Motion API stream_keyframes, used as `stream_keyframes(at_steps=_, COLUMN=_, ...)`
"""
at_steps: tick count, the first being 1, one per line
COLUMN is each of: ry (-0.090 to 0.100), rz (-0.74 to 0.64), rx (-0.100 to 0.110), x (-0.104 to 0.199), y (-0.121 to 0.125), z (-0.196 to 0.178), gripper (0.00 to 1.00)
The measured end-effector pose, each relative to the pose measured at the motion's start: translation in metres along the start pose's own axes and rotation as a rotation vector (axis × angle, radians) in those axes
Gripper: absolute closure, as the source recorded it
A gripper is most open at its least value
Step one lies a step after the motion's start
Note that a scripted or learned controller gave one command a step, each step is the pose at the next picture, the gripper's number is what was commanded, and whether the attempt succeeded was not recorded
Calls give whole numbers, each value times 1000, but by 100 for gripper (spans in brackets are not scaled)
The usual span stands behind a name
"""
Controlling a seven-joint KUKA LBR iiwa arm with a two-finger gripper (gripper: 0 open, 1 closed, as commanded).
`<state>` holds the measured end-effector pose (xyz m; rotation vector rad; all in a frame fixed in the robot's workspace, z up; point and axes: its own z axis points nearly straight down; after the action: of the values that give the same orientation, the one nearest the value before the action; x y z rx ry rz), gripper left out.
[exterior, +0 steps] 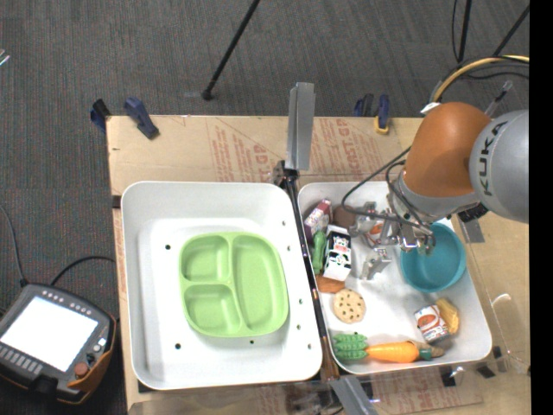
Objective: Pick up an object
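While the arm (467, 158) reaches in from the right, we see its tool (378, 258) hanging low over the right bin (479, 322), just left of a blue bowl (434, 262) and right of a small black-and-white milk carton (338, 253). We cannot tell how the tool is set, because the wrist and its cabling cover much of it, and we see nothing clearly caught in it.

We count several loose things in that right bin. A brown-and-white carton (319, 217) lies near the bin's upper left corner, with a slim green item (319, 251) just below it, pressed beside the milk carton. A round cookie with dark chips (348, 305) sits towards the middle. Along the near wall lies a toy carrot (390, 351) with green leaves pointing left. A small can (429, 324) rests close beside a yellow piece (448, 315), both below the bowl.

We see the left bin (143, 335) holding a light green divided plate (233, 284) near its centre. Both bins rest on the brown board surface (199, 145).
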<state>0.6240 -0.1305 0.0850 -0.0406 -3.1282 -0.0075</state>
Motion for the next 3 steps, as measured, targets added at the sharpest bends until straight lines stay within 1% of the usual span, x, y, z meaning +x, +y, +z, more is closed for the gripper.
stream_keyframes(at_steps=1, ry=-16, rz=-10, rx=6, x=12, y=-86, z=-4, gripper=0)
stream_keyframes(at_steps=2, ry=-13, rz=21, rx=2, x=64, y=-45, z=-2, gripper=0)
stream_keyframes(at_steps=3, ry=-16, rz=18, rx=2, x=62, y=-44, z=-12, gripper=100)
